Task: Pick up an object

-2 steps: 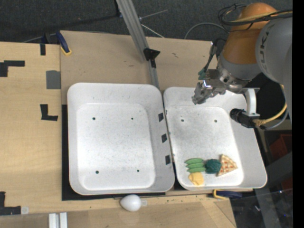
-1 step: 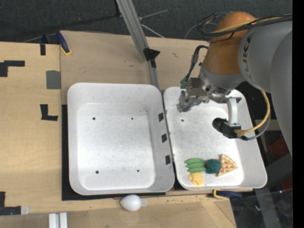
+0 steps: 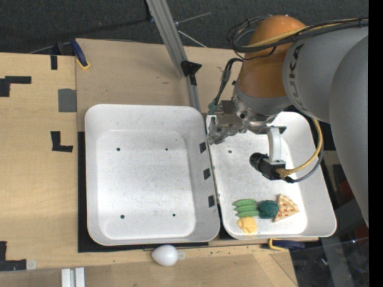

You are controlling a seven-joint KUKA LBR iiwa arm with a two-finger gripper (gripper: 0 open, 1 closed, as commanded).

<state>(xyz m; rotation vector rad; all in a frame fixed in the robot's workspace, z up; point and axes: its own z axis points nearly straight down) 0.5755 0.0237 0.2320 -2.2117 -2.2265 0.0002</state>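
Note:
Several small toy foods lie in the near end of the right bin [image 3: 311, 178]: a green pea pod [image 3: 244, 205], a dark green broccoli piece [image 3: 267, 208], a yellow piece [image 3: 247, 223] and a pizza slice [image 3: 287, 208]. My gripper [image 3: 217, 129] hangs over the far left corner of the right bin, close to the wall shared with the left bin. It is well away from the toys, and I see nothing in it. The orange band and grey wrist hide the bin's far end.
The left bin [image 3: 143, 172] lies beside the right one, their walls touching. A white egg-shaped object [image 3: 166, 255] rests on the bench in front of the left bin. A grey metal pole [image 3: 170, 34] slants down toward the bins' far junction. A black cable fitting [image 3: 266, 165] hangs over the right bin.

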